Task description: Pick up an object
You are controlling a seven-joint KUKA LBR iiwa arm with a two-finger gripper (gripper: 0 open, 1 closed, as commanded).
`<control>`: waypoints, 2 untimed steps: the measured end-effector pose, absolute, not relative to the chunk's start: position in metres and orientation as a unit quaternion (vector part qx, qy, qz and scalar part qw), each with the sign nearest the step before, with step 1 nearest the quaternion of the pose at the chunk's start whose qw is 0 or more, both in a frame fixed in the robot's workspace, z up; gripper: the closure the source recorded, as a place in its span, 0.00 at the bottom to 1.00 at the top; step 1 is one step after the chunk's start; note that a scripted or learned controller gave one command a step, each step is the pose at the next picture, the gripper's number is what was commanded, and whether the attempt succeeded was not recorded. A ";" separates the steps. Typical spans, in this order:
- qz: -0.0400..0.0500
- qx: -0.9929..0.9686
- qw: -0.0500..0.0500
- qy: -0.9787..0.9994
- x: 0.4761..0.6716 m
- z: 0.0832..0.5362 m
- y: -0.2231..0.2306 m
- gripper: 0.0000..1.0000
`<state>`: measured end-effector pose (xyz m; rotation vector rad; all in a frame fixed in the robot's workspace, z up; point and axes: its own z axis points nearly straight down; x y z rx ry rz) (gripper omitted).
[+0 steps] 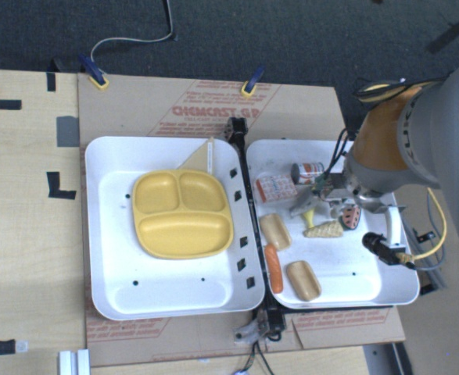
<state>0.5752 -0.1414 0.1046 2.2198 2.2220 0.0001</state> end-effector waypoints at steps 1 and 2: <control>0.000 0.706 0.000 0.708 0.575 0.114 -0.141 1.00; 0.000 0.706 0.000 0.708 0.575 0.114 -0.141 0.00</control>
